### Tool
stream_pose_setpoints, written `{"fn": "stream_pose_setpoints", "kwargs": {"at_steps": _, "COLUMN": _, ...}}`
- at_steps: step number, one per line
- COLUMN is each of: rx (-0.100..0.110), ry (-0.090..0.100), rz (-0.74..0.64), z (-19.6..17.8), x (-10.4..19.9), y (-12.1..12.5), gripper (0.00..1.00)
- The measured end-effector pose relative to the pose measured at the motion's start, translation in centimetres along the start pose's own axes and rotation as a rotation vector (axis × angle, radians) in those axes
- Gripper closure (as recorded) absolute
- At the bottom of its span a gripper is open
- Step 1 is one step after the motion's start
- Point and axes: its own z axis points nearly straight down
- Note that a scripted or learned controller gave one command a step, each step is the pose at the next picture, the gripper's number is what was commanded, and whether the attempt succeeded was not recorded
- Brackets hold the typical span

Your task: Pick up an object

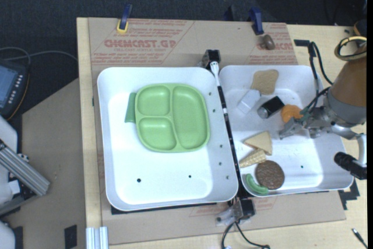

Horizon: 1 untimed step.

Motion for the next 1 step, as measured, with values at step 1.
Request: {"fn": "stream_pose_setpoints", "kwargs": {"at_steps": 1, "rx": -0.008, "ry": -0.004, "rz": 0.001, "z": -1.42, "x": -0.13, "y": 0.15, "gripper": 1.00}}
